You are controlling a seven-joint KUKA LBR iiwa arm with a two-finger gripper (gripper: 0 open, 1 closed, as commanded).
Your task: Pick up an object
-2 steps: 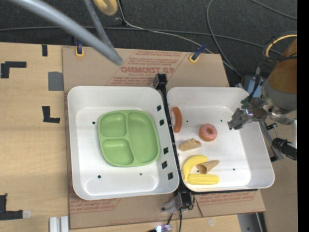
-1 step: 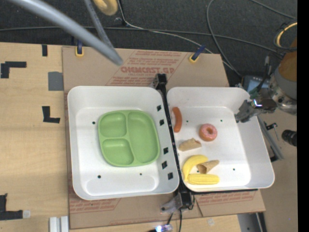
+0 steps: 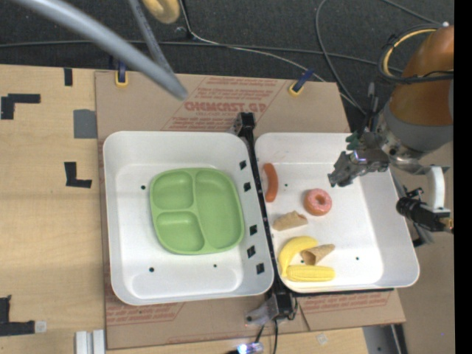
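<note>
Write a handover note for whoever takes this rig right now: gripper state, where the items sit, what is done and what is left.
Gripper: over the upper right part of the right bin, nothing visibly held; whether the jaws are open or shut cannot be told.
Right bin items: pink donut nearest the gripper, hot dog by the divider, brown bread piece, banana, corn cob, and a small cone lying against the banana.
Left bin: green divided plate.
Done: nothing picked yet.
Left: grasp any one item and lift it; the donut looks the closest candidate.
</note>
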